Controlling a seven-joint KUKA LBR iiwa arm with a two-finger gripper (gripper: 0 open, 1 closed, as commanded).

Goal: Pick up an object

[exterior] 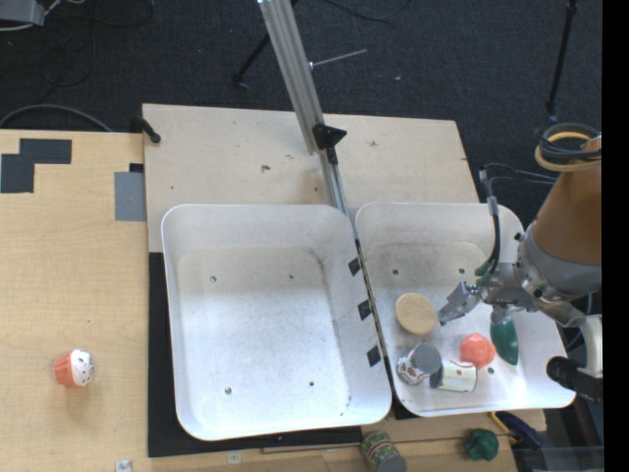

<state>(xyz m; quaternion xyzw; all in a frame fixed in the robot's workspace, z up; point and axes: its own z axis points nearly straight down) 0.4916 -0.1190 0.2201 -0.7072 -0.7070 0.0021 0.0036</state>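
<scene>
Hanging over the right bin (pixel 388 226), the gripper (pixel 482 301) had fingers too hard to see, so nobody could tell its grip. Near it lay a red ball (pixel 478 349), a tan disc (pixel 416 314) and a green thing (pixel 505 340). The left bin (pixel 187 239) sat beside it on the bench (pixel 236 155).

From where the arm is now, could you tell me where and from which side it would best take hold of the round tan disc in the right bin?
I would grip the tan disc across its rim, coming straight down from above. It lies flat with bare bin floor on its upper and left sides, and the gripper sits just to its right. The grey object lies close below, so the fingers are probably best placed left and right.
</scene>
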